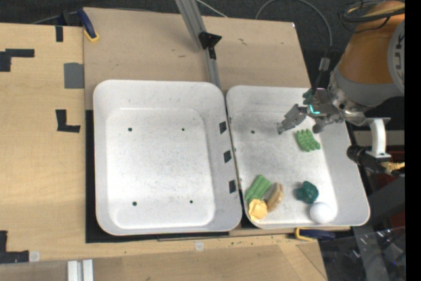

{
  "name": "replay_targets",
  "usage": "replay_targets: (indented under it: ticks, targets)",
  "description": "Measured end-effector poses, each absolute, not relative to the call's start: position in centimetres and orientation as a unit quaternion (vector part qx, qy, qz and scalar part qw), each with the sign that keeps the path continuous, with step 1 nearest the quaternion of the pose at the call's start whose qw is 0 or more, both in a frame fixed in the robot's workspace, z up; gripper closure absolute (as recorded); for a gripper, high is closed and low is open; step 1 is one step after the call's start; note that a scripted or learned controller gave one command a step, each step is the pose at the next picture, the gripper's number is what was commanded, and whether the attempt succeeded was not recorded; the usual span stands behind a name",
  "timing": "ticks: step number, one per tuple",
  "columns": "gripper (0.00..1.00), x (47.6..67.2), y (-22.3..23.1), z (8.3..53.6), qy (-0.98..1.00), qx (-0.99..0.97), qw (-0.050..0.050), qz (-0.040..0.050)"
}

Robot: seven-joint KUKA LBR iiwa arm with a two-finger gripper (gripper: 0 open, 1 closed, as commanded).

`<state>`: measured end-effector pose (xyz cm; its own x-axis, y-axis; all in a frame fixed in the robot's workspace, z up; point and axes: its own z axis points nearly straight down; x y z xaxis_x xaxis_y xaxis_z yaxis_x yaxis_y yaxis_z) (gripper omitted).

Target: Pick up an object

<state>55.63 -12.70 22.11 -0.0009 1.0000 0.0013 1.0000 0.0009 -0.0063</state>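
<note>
My arm enters from 3 o'clock, orange band above the wrist, and reaches over the right bin [243,108]. My gripper [301,120] hangs above that bin's upper half, toward its 1 o'clock corner. One finger points out toward 9 o'clock, another sits lower beside it; they look spread apart, with nothing pinched between them.

Just beside the gripper, at its 5 o'clock, lies a light green ridged piece [306,139] on the bin floor. I cannot tell whether a fingertip touches it; it looks just apart.

Along the bin's 6 o'clock edge:
- green bundle [258,187], tilted, at roughly 7 o'clock of the bin
- tan piece [273,195] touching the bundle's right side
- yellow lump [257,209] at the bundle's lower end, against the bin wall
- dark teal object [306,192] toward 5 o'clock, well apart from the bundle
- white ball [321,212] just beside the teal object, below it, near the corner

The left bin [105,141] sits side by side with the right one, walls meeting at centre. Both rest on the wooden desk [39,161]. A grey metal pole [187,3] slants in from 12 o'clock, ending near the bins' shared top edge.
</note>
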Motion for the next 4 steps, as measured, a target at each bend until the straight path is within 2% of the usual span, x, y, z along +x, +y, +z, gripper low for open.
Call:
replay_targets:
  ticks: [1, 3, 4]
  targets:
    - [0.00, 55.7, -12.7, 22.4, -0.708, -0.706, 0.001, 0.0003]
    - [0.00, 55.1, -13.6, 13.2, -0.707, -0.707, 0.003, 0.0026]
    - [0.00, 55.1, -13.6, 8.7, -0.707, -0.707, 0.000, 0.0011]
